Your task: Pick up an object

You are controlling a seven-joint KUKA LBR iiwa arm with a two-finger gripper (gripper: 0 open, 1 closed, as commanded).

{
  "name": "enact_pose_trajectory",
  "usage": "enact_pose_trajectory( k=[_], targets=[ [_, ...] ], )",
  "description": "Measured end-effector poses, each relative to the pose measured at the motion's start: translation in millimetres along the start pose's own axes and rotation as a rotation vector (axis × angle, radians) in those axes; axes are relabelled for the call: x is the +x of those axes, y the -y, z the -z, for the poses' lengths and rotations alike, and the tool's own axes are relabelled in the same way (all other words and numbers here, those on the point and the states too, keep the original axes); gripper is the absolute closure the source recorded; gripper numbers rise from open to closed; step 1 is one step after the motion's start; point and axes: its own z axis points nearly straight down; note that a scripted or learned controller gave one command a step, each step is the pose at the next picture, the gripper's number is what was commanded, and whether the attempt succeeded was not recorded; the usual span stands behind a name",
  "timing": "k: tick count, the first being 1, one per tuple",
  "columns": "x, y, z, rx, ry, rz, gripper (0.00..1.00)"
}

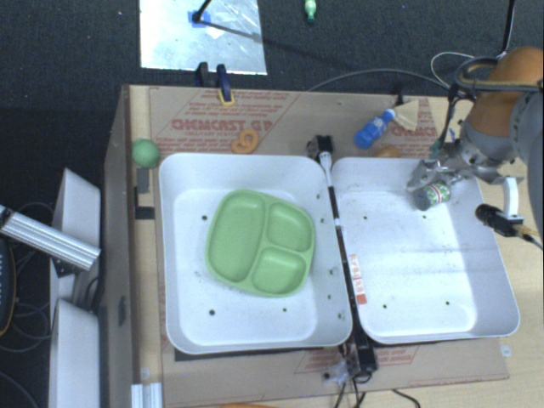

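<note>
We look down on the bench (212,113), where two shallow white bins sit side by side. The left bin (183,253) holds a green divided plate (259,242) with three compartments, lying flat near the bin's middle and turned a little askew. The right bin (425,270) holds a small can (433,195) with a green and white label, lying on its side in the bin's far right part, close to the rim.

The arm (501,117) reaches in from the right, its orange band high at the edge of the view. Its hand (429,181) is low over the far right part of the right bin, right at the can and touching or nearly touching its upper side. We cannot tell how far the hand is open, nor whether the can sits between its parts; the metal there is too small and blurred.

Beyond the bins, on the brown board, lie a blue bottle (374,129) near the right bin's far edge, an orange ring-shaped piece (245,141), and a green ball (145,153) beside the left bin's far left corner.
</note>
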Motion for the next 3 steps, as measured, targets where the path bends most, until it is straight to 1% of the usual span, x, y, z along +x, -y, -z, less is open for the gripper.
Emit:
enact_pose_trajectory(
  k=[1, 3],
  targets=[
    [99, 1, 61, 0.008, -0.006, -0.003, 1.00],
    [98, 0, 82, 0.003, -0.004, -0.001, 1.00]
  ],
)
